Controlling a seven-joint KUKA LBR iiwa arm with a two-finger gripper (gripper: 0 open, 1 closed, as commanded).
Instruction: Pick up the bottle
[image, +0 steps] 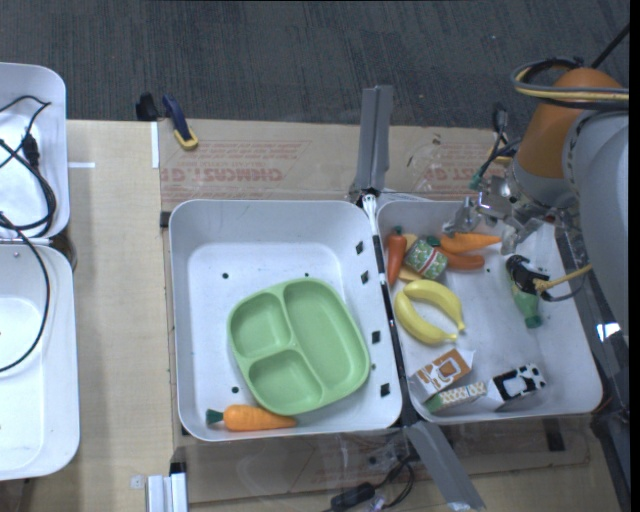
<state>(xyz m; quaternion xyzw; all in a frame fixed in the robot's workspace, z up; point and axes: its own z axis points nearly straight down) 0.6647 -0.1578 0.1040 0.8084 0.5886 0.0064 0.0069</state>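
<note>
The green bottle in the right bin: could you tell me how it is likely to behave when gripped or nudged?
The green bottle lies on its side on the right bin's smooth floor, so a nudge would probably roll or slide it. It looks small and slim, likely light. Its rounded body may slip between fingers.

- Even, bright overhead light; soft short shadows inside the two shallow white plastic bins (190, 300).
- Slight overexposure on white surfaces.
- Focus mildly soft throughout.

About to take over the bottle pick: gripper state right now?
Gripper: over the right bin's far edge, next to an orange carrot; open or shut cannot be told. Nothing seen held.
</note>
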